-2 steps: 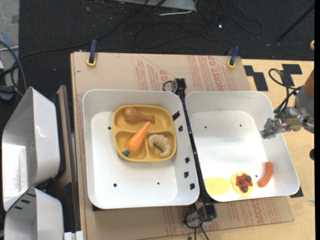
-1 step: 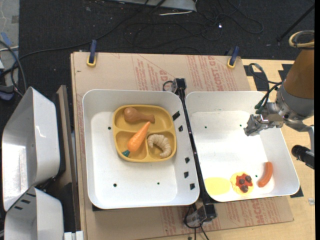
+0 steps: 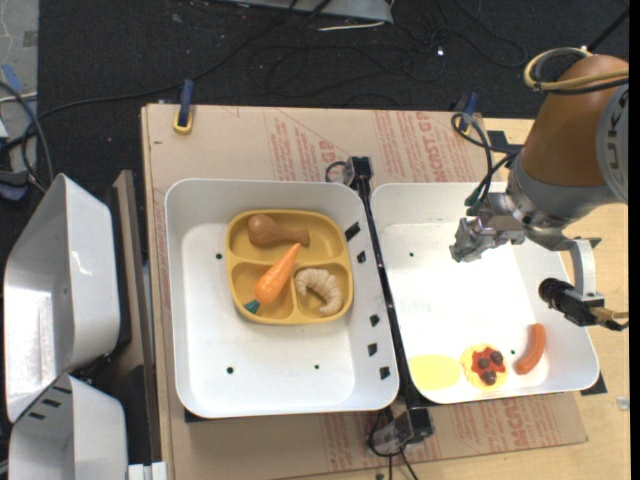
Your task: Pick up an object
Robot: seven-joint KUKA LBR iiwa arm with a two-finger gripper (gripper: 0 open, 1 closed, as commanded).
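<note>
My gripper (image 3: 468,242) hangs over the upper middle of the right bin (image 3: 430,268), on the grey arm with its orange band. Nothing shows beneath it but bare bin floor. Along the right bin's front edge lie a flat yellow piece (image 3: 435,371), a small tart with red and dark berries (image 3: 487,364) and an orange-red sausage (image 3: 530,349). The gripper is well behind all three. In the left bin (image 3: 200,348) a yellow divided plate (image 3: 240,308) holds a brown drumstick (image 3: 277,231), an orange carrot (image 3: 278,275) and a pale shrimp (image 3: 322,288).
A black divider (image 3: 378,298) runs between the two bins. A black fitting (image 3: 565,301) juts from the arm over the right bin's right side. Cables hang at the arm's back. White containers (image 3: 60,298) stand off the bench to the left.
</note>
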